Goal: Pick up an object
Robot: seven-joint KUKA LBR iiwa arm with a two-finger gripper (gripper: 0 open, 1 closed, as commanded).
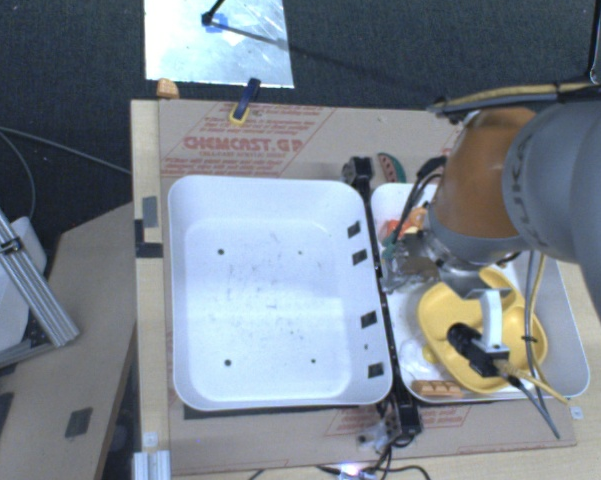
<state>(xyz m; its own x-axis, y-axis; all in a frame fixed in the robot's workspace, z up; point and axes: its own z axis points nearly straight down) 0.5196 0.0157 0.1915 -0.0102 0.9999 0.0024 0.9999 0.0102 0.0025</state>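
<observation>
Hand (408,260) is seen low over the right bin (572,366), hidden under the wrist; how far it is open cannot be told. A yellow rounded object (438,320) is shown just beside it, toward the bin's near end.

On my remote feed, the left bin (270,298) is white, its floor flecked with faint grey scuffs and a few dark dots. Black tabs (360,258) line its right wall. The right bin (575,368) is white too, with a yellow object (440,313) near its front edge. The arm (570,188) is grey with an orange band (480,178). The bench board (310,128) is tan, with red lettering (242,144) near its far edge.
</observation>
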